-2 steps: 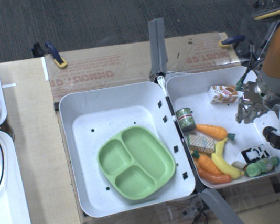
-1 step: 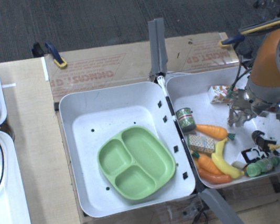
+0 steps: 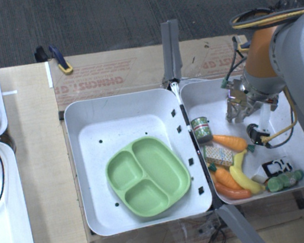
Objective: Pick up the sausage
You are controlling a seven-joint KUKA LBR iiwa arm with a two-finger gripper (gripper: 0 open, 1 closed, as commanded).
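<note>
The sausage (image 3: 234, 193), a reddish-orange link, lies along the front wall of the right bin (image 3: 299, 139), near its left corner. A yellow banana (image 3: 242, 174) and a small carrot (image 3: 223, 176) lie right against it. My gripper (image 3: 240, 115) hangs over the back middle of the same bin, well behind the sausage and apart from it. Its fingers (image 3: 231, 115) point down, spread open with nothing between them.
The right bin also holds a green can (image 3: 202, 128), a larger carrot (image 3: 231, 141), a wafer block (image 3: 218, 156), a black-and-white item (image 3: 277, 167) and a green vegetable (image 3: 284, 181). A green divided plate (image 3: 147, 176) sits in the left bin (image 3: 89, 157).
</note>
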